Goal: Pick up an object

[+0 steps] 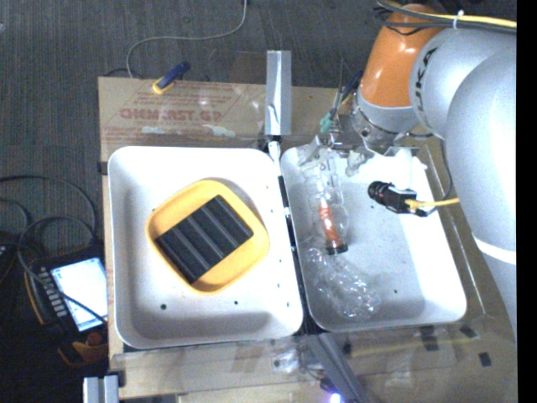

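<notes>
Progress: nothing is off the floor yet. You've got the arm in position, but the grasp and the lift are both ahead of you, by my read.
Gripper (pixel 337 145): hovering over the far corner of the right-hand bin (pixel 436 309), on the side of that bin that meets its neighbour. Released or clenched? You cannot tell from this angle, so don't count on either.
Likely target: the clear bottle (pixel 329 212), lying flat in the right-hand bin along that same neighbour-side wall, its upper end just beneath the gripper and its capped end pointing toward the bin's middle.
Bottle's look: see-through and a bit crushed, with an orange-red label around the middle and a dark cap. It's glossy and hard to make out against the white floor, so I'd judge it slippery and apt to roll.
Also in the right-hand bin: crumpled clear plastic (pixel 346 290), just beyond the bottle's capped end, toward the bin's near edge.
Outside the right-hand bin: a yellow tray (pixel 210 235) with a black ribbed insert sits in the neighbouring bin (pixel 134 309), well apart from your gripper.
</notes>
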